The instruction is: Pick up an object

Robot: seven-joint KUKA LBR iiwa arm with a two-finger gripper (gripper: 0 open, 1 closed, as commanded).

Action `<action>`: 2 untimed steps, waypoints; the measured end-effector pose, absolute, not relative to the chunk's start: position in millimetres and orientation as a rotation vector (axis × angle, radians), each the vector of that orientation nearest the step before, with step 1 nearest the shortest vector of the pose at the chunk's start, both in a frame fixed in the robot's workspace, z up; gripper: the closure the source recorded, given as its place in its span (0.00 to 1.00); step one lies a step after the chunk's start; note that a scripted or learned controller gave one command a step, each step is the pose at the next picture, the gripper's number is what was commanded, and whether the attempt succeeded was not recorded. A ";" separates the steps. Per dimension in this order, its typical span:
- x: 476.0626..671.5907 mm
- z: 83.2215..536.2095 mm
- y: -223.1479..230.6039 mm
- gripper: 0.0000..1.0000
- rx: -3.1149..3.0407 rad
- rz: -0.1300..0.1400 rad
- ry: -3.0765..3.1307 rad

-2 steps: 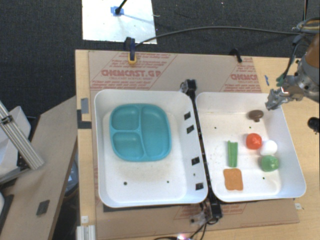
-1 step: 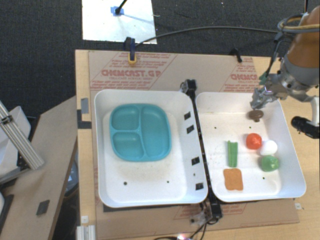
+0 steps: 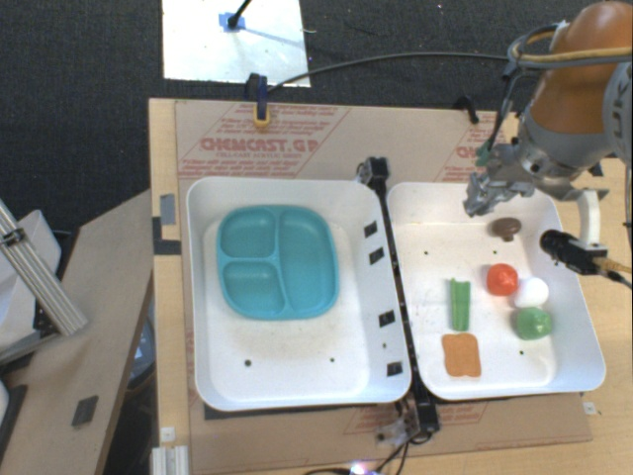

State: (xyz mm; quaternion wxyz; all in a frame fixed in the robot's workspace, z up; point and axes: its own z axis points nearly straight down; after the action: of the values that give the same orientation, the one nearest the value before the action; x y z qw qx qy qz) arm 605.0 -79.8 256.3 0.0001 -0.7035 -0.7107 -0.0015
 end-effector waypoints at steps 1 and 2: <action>603.6 240.8 -29.8 1.00 -2.211 -0.004 -2.232; 593.8 246.5 22.3 1.00 -2.210 -0.005 -2.232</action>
State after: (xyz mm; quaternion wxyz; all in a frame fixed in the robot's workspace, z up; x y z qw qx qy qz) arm 593.8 22.3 246.5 0.0004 -0.7037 -0.7105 -0.0015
